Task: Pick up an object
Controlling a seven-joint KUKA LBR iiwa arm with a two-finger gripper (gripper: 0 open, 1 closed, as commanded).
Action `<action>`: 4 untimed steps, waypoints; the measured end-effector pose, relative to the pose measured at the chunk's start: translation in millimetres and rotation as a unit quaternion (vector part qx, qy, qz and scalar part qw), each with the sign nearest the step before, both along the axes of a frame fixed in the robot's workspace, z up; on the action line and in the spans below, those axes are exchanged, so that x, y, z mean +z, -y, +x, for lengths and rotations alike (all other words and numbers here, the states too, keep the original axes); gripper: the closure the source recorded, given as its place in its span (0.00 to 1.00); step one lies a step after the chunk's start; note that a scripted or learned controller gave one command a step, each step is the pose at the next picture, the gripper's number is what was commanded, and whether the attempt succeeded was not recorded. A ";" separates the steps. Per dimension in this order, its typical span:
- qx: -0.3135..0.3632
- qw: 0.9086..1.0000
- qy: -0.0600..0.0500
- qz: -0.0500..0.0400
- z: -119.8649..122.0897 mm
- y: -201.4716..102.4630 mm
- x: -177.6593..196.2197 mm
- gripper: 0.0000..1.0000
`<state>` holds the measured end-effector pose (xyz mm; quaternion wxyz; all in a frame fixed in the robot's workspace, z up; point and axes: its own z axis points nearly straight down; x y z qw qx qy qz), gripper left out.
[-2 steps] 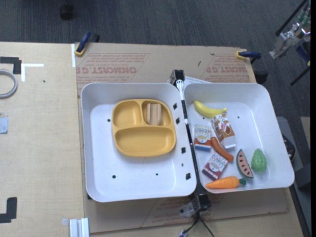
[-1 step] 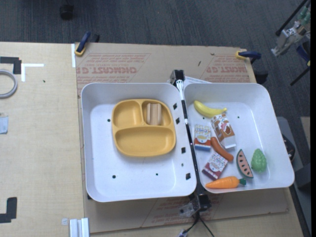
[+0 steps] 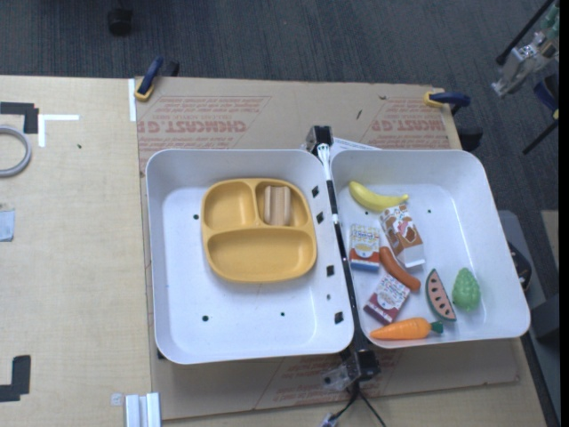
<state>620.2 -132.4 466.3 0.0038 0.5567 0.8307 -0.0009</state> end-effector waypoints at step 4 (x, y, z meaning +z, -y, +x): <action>-0.058 0.998 -0.002 0.002 -76.4 6.2 76.1 0.00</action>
